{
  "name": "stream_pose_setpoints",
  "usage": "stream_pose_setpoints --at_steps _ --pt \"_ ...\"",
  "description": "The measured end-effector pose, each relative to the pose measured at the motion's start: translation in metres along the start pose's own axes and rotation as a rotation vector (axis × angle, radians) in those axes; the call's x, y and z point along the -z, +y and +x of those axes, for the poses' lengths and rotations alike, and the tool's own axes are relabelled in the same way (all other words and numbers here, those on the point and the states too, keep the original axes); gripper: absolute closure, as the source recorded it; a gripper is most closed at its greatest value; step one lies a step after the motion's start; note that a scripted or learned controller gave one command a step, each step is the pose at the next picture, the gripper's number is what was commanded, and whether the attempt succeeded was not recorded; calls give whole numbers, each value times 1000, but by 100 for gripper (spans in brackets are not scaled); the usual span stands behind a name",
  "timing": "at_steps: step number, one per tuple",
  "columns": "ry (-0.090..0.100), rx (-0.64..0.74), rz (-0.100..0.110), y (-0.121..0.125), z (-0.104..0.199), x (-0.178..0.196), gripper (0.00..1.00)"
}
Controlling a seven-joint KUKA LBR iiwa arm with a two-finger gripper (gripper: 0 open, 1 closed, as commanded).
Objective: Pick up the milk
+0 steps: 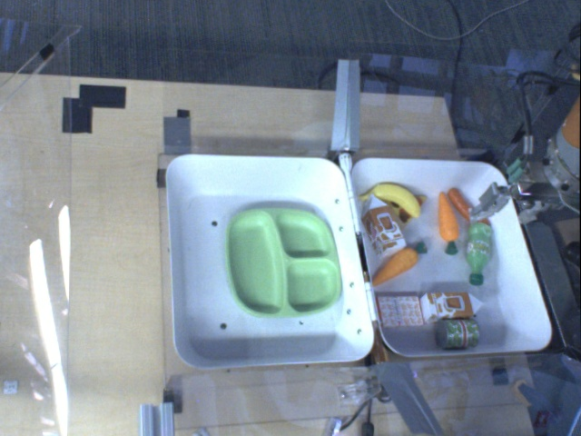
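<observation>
At the frame's right edge the gripper (498,198) hangs over the right bin (536,321) — whether open or closed, I cannot tell. The milk (385,230) lies by that bin's left wall, well apart. Pale wood bench (100,243); dark floor (227,25) above.

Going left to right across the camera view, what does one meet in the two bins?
Green divided plate → milk carton → upright carrot → green bottle → gripper at the right bin's far right corner.
</observation>
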State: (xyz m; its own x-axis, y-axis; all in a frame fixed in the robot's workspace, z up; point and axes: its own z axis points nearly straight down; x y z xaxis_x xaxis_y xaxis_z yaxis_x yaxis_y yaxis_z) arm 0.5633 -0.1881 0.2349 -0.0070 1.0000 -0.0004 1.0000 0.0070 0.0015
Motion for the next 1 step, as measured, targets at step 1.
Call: stream_pose_setpoints --at_steps 1 --pt "1 203 0 -7 70 -105 0"
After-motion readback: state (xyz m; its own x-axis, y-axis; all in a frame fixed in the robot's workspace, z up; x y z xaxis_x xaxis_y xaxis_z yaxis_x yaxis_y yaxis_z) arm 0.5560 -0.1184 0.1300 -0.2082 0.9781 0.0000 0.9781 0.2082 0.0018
